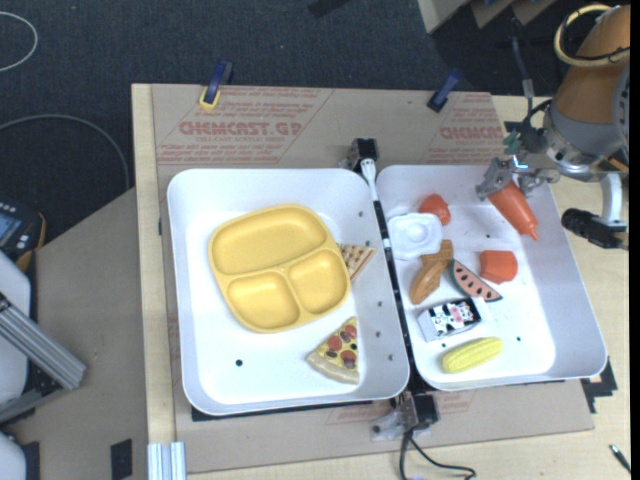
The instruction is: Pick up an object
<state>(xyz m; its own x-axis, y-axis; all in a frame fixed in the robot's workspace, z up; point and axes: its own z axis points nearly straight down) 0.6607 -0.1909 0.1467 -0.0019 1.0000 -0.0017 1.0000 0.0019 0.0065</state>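
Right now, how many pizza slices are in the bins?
2, both in the left bin: one pizza slice near the front, below the yellow plate; another partly tucked under the plate's right edge.

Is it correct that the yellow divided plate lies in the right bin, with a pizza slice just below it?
Not quite. The camera view shows the yellow divided plate in the left bin, not the right one. The rest holds: a pizza slice lies just below it, in the same bin.
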